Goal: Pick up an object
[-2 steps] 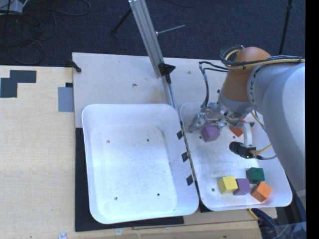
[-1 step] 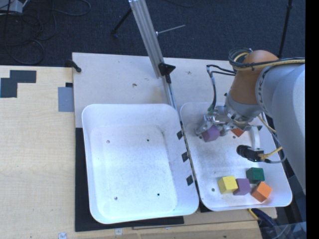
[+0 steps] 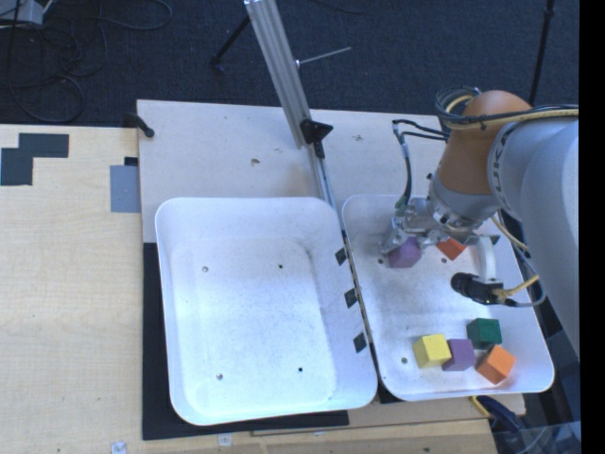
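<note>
Grasp step: hand low in right bin, over purple block; can't tell if clamped. Next: lift & check.

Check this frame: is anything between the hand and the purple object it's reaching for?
Nothing visible. The hand sits directly at the purple object in the right bin. The orange block lies beside it, not in between.
</note>
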Controlling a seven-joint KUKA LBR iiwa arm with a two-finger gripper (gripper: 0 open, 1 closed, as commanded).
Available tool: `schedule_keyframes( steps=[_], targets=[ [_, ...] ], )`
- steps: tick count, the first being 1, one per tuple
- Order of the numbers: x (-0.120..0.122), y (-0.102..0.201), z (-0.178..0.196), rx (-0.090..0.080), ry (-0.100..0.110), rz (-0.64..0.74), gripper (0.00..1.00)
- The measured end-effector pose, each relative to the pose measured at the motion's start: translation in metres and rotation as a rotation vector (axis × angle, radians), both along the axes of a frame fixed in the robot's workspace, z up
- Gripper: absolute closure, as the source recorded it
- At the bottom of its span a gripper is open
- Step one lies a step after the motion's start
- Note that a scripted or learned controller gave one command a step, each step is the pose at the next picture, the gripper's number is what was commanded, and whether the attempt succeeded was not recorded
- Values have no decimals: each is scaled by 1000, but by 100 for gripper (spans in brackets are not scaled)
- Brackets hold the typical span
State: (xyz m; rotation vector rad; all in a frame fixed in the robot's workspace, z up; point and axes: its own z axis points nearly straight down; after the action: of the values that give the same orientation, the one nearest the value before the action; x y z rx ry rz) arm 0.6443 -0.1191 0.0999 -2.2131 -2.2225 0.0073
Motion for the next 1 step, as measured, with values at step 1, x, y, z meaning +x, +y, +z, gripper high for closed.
schedule_keyframes(
  steps=[1],
  targets=[
    [-22, 8, 10, 1, -1, -6, 100]
  ],
)
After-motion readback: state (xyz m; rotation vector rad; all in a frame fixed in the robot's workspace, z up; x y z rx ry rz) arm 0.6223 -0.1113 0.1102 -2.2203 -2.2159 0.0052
